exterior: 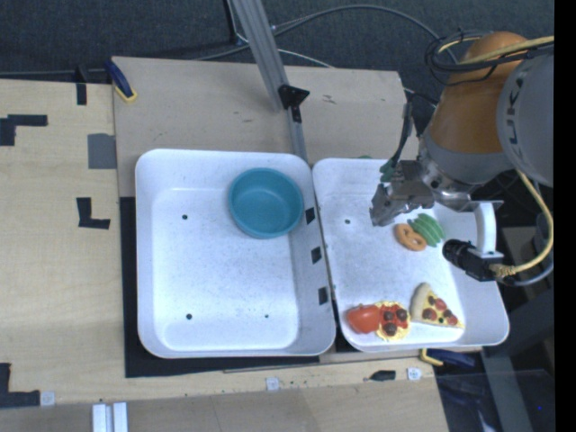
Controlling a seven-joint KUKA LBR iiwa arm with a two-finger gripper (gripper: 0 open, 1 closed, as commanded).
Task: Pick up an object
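Two white bins [162, 241] on tan bench [54, 241], dark floor [90, 16].

The grey arm [531, 106] wears an orange band [472, 88] (black cables looping over it).

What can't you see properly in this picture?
- Gripper: dark and small in the camera view, so whether it is open or shut is unclear.
- Green toy: its top end is hidden under the arm.
- Orange toy: too small to name.
- Right bin: its far right corner is covered by the arm.
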